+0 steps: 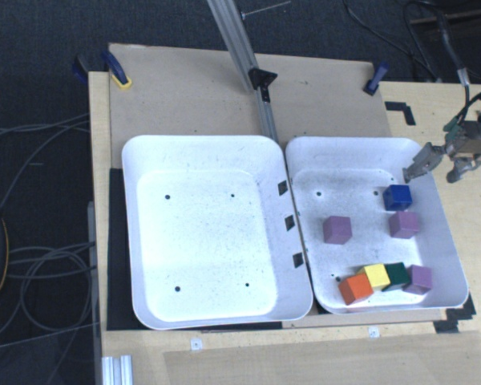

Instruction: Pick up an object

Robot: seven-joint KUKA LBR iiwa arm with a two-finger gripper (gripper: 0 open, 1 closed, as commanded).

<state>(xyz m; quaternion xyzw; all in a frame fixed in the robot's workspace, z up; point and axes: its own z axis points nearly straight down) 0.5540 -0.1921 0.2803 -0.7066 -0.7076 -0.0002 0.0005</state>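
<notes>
The light wooden bench (321, 99) stands on dark carpet (40, 22) with cables. The open, empty gripper (438, 167) hangs above the right white plastic bin (361, 155).

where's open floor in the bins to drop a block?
Left bin: all bare floor. Right bin: free along the divider side, left of the purple cube. Crowded at the near edge, where orange, yellow, green and purple cubes cluster. Gripper sits beside the blue cube.
</notes>
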